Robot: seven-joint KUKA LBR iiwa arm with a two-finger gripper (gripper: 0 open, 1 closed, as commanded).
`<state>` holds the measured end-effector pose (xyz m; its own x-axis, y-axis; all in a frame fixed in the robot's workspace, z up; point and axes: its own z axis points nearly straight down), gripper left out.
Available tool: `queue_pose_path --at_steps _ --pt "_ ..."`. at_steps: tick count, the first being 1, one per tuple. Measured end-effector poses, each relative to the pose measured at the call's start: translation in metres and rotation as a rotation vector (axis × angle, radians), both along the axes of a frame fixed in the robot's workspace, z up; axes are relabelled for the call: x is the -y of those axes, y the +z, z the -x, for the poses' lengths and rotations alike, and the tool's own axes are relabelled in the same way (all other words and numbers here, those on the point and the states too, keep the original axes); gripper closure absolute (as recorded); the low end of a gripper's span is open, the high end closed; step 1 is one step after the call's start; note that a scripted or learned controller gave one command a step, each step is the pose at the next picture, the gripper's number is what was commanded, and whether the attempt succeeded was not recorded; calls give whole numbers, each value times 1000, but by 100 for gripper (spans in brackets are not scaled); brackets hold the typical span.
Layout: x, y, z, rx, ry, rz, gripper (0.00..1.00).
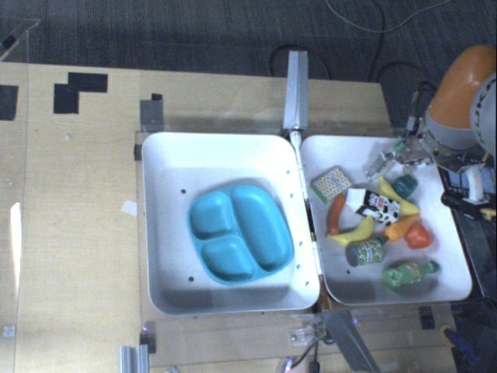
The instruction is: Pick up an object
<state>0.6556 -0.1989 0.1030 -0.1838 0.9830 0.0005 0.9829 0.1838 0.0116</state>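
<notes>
Jaws — whether parted or closed I cannot tell — hover over the right bin's (460, 282) back edge, beside a teal piece (404, 185). Toys crowd that bin: one banana (353, 232), two green bottles (409, 273), a checkered block (331, 183). One blue three-compartment tray (241, 232) sits in the left bin (159, 208), smooth plastic, on the wooden tabletop (70, 231).

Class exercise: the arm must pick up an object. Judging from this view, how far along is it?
Done: nothing lifted; the toys, such as the banana and green bottle, lie in the right bin. In hand: the gripper hangs over that bin's far edge. Left: descend, grasp, lift.
</notes>
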Motion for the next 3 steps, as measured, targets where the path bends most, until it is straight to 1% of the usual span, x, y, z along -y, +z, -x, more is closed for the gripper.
queue_pose_path --at_steps 1,2,3 --pt "-16 -16 6 -6 -124 2 0" --pt "-18 -5 3 -2 -120 1 100" --pt "-18 -5 4 -2 -120 1 0"
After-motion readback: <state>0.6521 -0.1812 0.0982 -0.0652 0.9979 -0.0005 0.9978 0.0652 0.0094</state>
